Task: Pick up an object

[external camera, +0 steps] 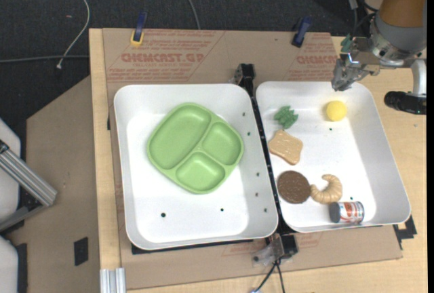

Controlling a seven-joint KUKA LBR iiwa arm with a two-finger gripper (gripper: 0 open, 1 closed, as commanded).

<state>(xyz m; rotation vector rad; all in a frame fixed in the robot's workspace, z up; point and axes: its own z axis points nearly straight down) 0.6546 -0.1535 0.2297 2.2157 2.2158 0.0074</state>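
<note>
The tabletop (203, 47) carries two white bins side by side; the left bin (135, 210) holds a green divided plate (195, 147), and the right bin (380, 149) holds the small things that the task may take. The arm (403, 7) comes in from the upper right, and its gripper (344, 80) hangs over the far rim of the right bin, just beside a yellow ball (335, 110) and a little above it in the view. Nothing is seen between its parts, so I judge that no object is picked yet and that the step in hand is the approach. The ball is the nearest candidate; to take it well, the gripper should come straight over its middle and go down low, because a round thing slips easily out to the side. The ball lies near the bin wall, so there is a risk of touching the rim on the way down. The other things are further off: a green leafy piece (286, 116), a toast slice (285, 147), a brown round cookie (293, 186), a croissant (328, 188) touching or almost touching the cookie, and a small can (348, 211) lying on its side in the near corner. The gripper is small and dark against the cardboard, so I cannot tell its opening. Its height over the bin is also hard to judge from this slanted view, and the upper arm is cut off by the frame edge.
</note>
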